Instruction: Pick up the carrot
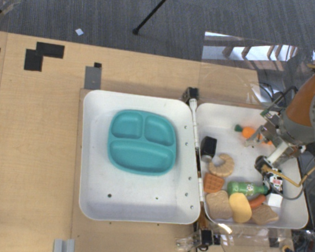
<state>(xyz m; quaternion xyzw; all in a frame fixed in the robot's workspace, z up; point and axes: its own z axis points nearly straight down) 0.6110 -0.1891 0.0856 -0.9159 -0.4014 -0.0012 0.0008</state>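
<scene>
The carrot point(247, 131) is a small orange piece with a green tip at its left end. It lies on the floor of the right bin point(224, 119), near the far wall. My gripper point(261, 135) comes in from the right and sits right against the carrot's right end, low over the bin floor. The grey wrist and the orange-banded arm point(309, 107) rise behind it. The gripper's body hides where it meets the carrot.
The left bin point(93, 161) holds a teal divided plate point(142, 142). Crowded in the right bin's near half are a black block point(208, 145), a bagel point(222, 165), a waffle point(214, 182), a green bottle point(245, 188), a yellow lemon point(240, 207) and bread point(219, 205).
</scene>
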